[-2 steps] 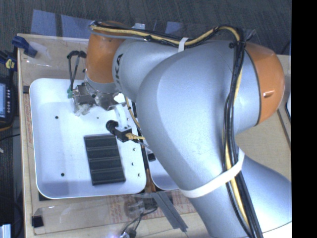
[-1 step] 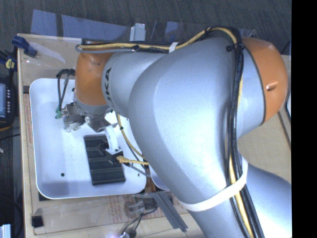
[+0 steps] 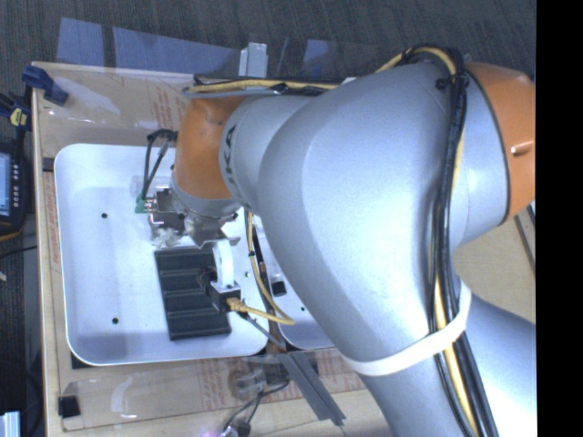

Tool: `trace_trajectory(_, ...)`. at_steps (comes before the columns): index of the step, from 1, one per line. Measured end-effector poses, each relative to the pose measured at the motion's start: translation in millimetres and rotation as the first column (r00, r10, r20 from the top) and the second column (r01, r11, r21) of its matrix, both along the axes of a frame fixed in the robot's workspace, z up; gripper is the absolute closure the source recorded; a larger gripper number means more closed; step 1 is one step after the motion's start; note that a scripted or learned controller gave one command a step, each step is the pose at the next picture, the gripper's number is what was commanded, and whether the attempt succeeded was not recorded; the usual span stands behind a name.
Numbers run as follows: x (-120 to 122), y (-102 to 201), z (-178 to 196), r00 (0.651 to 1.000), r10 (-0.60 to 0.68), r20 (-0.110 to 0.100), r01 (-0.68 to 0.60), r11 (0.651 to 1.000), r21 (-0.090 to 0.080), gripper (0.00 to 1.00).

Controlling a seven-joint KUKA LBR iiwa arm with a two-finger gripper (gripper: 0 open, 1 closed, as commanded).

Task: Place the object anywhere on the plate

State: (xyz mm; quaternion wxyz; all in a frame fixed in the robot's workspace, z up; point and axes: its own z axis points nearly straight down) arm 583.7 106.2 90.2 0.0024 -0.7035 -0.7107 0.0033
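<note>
Arm (image 3: 383,208) over left bin (image 3: 82,244); gripper (image 3: 182,218) at the dark ridged object's (image 3: 191,291) far end. Jaw state cannot be told. Plate unidentifiable. Risk: an end-on grip lets the object tip or slip.

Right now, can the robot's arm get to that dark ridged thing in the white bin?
Probably yes. The gripper hangs right above the dark ridged block's upper end inside the left bin, and nothing lies between them.
</note>
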Motion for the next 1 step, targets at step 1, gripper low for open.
trace_trajectory(1, -31.7, 10.8, 5.5, 0.882, -0.471, 0.015, 0.471, 0.882, 0.008, 1.00)
